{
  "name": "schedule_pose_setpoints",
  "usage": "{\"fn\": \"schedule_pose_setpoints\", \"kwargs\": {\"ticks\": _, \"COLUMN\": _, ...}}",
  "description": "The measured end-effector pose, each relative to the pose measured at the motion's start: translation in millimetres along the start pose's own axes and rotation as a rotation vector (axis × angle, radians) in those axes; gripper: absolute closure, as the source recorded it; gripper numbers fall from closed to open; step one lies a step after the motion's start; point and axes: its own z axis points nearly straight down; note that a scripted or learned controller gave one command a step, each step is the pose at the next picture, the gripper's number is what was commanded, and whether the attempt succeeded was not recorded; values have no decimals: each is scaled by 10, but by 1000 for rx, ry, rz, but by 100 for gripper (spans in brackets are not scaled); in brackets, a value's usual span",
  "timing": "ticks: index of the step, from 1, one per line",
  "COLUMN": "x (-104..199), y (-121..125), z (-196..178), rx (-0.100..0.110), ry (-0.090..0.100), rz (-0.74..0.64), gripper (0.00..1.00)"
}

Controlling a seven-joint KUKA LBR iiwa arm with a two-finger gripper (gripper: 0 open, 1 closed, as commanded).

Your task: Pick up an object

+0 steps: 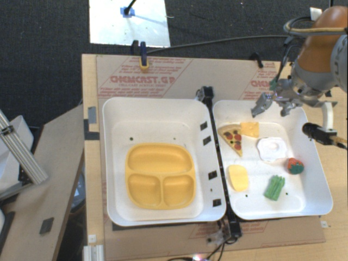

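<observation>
The pincer [274,105] hangs over the far edge of the right bin [312,203], its 2 grey fingers [261,105] spread apart and released, with nothing between them. Most of the arm [321,42] behind it is cut off at the picture's right side, so I see just the orange band and some grey casing wrapped in cable. Just below the fingers lies a yellow cheese wedge [250,129], touching a pizza slice [232,138] on its left. Nearby sits a white piece [271,148] that is hard to make out against the white bin floor. Further toward me are a red tomato [295,166], a green bunch [274,187] and a pale yellow oval [237,178], each lying apart. The left bin [117,118] holds a yellow 3-compartment tray [160,174]. Both bins rest on a sheet of printed cardboard [163,72], clipped at its far edge by a blue and yellow clamp [142,55].
</observation>
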Motion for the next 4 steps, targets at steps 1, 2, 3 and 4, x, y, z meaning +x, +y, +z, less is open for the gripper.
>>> {"fn": "schedule_pose_setpoints", "kwargs": {"ticks": 1, "x": 5, "y": 25, "z": -89, "rx": -13, "ry": -1, "rz": -2, "gripper": 0}}
{"fn": "schedule_pose_setpoints", "kwargs": {"ticks": 2, "x": -31, "y": 74, "z": 330, "rx": -13, "ry": -2, "rz": -1, "gripper": 0}}
{"fn": "schedule_pose_setpoints", "kwargs": {"ticks": 3, "x": -38, "y": 85, "z": 735, "rx": -12, "ry": -2, "rz": 0, "gripper": 0}}
{"fn": "schedule_pose_setpoints", "kwargs": {"ticks": 4, "x": -38, "y": 112, "z": 1194, "rx": -17, "ry": -2, "rz": 0, "gripper": 0}}
